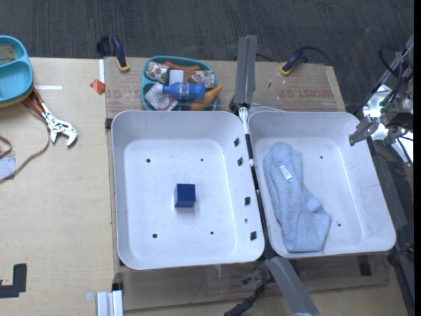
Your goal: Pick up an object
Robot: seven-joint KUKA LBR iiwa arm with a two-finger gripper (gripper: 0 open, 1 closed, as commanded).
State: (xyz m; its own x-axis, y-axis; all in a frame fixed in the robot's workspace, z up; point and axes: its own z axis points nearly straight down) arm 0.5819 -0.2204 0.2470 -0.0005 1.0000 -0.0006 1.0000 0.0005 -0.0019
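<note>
We found the blue cube (185, 195) resting near the middle of the left bin (131, 242). A towel (295, 203) lay crumpled in the right bin (368, 203). The claw (371, 127) sat at that bin's far right rim; we couldn't tell its state.

Even, fairly bright overhead light falls across the counter (52, 229), leaving the two white bins close to washed out, the left bin (131, 143) faintly bluish. A small blue block (185, 195) casts only a short, soft shadow at its base. Strong glare flares off shiny metal at the right edge (381, 104) (detail there is lost). The dark floor (197, 12) beyond stays dim. Focus is slightly soft throughout, with visible grain.
</note>
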